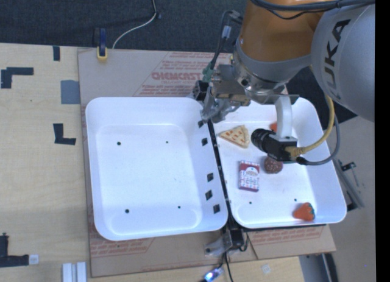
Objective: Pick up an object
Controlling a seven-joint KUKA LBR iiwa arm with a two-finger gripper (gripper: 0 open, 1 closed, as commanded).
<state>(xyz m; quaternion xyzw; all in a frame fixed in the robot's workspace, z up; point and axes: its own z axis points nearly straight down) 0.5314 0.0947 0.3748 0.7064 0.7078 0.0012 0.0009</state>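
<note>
Nothing picked yet, so the candidates first: waffle wedge [236, 136] lies flat near the right bin's [326, 204] inner wall, closest thing to my claw; small red card box [248, 175] flat just below it, label up; dark round ball [272, 165] right of the box, partly under my black hose fitting; red strawberry-like piece [304, 212] alone in the near right corner, well apart from the rest. All four are in the right bin. Left bin [97, 153] sits touching it along the shared wall, the likely drop side, which is why the items are all kept on one side. My claw [214, 111] hangs at the far end of that shared wall, just beyond the waffle's upper-left, not touching anything I can make out. It's dark and seen against the rim, so I cannot tell whether it is apart or together; nothing visible in it. My wrist and orange band cover the far right of the bin, may hide more items. Judgement: I'm positioned over the bin edge, not yet over a target; the waffle is nearest, but thin and flat, hard to grip, and close to the wall, so collision risk there. Box looks easier.
</note>
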